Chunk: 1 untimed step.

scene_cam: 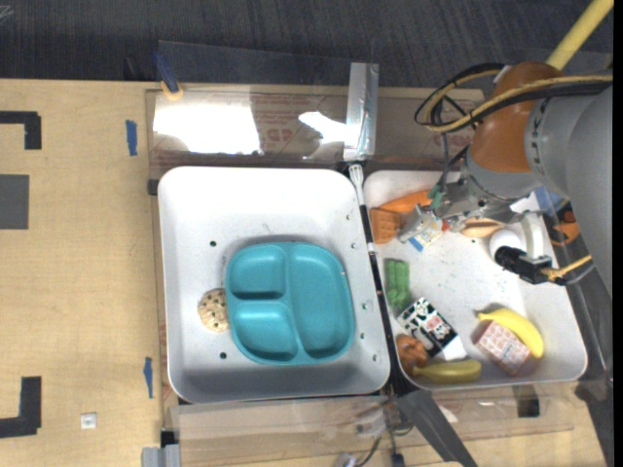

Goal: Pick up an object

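Pincer point(435, 217) low over orange carrot-like piece point(401, 207) at right bin's point(574, 343) far-left corner, grip state cannot tell; advise centring on piece and descending straight, clear of bin wall, before closing.

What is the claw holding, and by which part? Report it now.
Cannot be told: the claw is low in the right bin at the orange object, but whether it grips anything is unclear.

Divided tray point(289, 302) in left bin point(185, 197), cookie point(213, 309) beside it; bananas point(514, 326) in right bin point(565, 305)
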{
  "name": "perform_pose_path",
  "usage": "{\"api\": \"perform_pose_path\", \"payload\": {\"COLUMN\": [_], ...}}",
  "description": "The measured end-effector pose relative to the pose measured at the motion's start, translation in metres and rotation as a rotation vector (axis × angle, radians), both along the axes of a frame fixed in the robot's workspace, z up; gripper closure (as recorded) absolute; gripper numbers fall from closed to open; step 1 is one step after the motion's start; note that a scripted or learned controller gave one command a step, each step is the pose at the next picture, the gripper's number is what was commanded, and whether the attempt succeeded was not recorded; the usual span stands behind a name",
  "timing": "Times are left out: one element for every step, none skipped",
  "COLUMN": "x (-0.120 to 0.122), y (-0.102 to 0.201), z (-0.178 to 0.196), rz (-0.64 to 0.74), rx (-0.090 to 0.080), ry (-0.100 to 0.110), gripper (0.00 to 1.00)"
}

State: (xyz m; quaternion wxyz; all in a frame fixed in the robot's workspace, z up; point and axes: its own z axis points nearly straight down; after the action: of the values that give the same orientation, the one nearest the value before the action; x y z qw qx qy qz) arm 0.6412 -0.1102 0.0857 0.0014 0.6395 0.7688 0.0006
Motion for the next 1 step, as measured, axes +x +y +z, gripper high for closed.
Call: {"api": "perform_pose_path", "payload": {"x": [0.001], "y": [0.0005], "z": [0.0096], "rz": [0.002], "rx": [-0.001], "ry": [-0.002], "gripper": [1.0]}}
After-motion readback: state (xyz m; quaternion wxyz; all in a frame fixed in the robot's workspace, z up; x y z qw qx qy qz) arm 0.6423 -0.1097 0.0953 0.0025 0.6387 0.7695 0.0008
